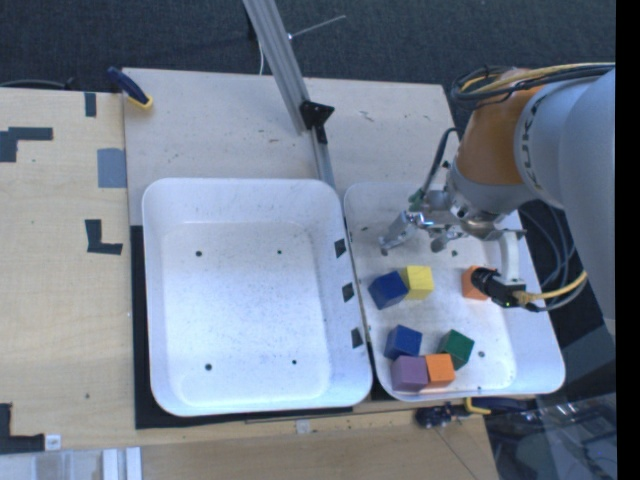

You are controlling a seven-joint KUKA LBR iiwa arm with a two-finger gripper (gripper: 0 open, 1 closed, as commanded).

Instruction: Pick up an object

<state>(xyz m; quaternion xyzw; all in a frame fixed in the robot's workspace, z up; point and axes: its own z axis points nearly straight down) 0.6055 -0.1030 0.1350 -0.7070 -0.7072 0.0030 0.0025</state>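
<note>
The gripper (415, 230) hung over the right bin (535, 363), near its far end; whether it was open could not be told. Just below it lay a blue cube (388, 289) touching a yellow cube (420, 281), nothing visibly held.

Slanted overhead view of both bins (250, 193)
</note>
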